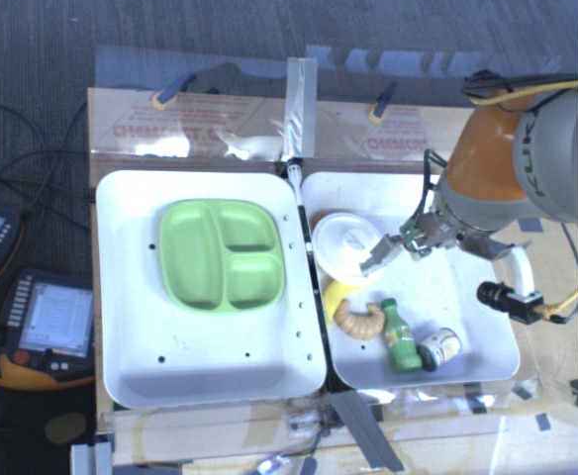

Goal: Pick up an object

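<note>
From the camera view above the worktop, the arm reaches in over the right bin, and its jaws hang by the edge of the white bowl; whether they are wide or narrow I cannot tell, and nothing shows between them. The likely objects lie near each other in that bin: a croissant touching a green bottle, a small can just beside it, while a green divided plate sits alone in the left bin. I reckon a descent here could strike the bowl's rim and merely tip or shove it, or, further down, crowding could make the jaws nudge neighbours instead of closing on one thing.
</note>
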You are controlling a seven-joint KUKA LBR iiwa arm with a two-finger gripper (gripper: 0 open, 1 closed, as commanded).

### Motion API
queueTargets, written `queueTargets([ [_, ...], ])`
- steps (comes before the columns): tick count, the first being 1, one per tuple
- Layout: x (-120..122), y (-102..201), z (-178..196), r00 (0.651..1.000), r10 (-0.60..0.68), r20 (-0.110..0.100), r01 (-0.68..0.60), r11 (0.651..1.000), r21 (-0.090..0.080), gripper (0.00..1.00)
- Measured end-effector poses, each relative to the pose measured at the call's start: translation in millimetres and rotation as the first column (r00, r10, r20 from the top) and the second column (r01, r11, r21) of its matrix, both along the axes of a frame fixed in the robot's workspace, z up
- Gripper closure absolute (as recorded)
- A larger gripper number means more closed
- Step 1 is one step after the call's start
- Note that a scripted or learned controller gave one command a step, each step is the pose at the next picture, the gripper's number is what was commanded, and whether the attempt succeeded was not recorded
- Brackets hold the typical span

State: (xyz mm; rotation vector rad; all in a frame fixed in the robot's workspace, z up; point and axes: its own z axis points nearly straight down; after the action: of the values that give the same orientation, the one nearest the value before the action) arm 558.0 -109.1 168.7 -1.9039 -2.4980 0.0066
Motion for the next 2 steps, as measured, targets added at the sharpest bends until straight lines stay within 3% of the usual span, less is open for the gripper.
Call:
queueTargets([
  [1,-74.8,-32.0,-74.2,0.998,-0.068,0.001,0.068,0.998,0.003,0.0],
  [2,-74.2,-31.8,-65.3,0.998,-0.068,0.001,0.068,0.998,0.003,1.0],
])
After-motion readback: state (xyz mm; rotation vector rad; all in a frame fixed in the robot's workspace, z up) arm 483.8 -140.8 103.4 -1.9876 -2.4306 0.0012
